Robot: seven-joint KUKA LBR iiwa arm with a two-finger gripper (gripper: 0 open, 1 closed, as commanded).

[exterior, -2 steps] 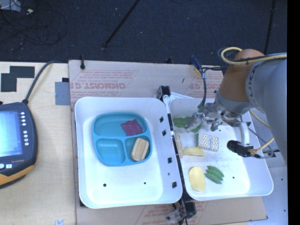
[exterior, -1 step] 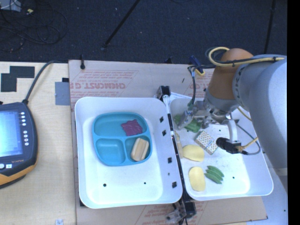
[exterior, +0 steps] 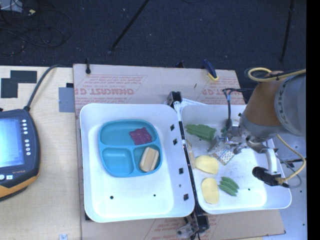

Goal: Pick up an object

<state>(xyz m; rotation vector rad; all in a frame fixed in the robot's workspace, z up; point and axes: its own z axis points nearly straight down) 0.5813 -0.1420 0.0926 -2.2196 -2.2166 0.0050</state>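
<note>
The right white bin [exterior: 260,196] holds a green leafy piece [exterior: 201,131] at its back left, two pale yellow pieces [exterior: 206,164] [exterior: 210,190] toward the front, and a small green pod [exterior: 229,185] beside them. My gripper [exterior: 223,149] hangs low over the middle of this bin, between the green leafy piece and the upper yellow piece. A checkered grey patch shows at its tip. The grey arm with its orange band [exterior: 262,104] comes in from the right.
The left white bin [exterior: 95,184] carries a blue divided tray [exterior: 112,134] with a purple piece [exterior: 141,135] and a tan bread-like piece [exterior: 148,159]. A black divider [exterior: 182,154] runs between the bins. A teach pendant [exterior: 15,146] lies at far left.
</note>
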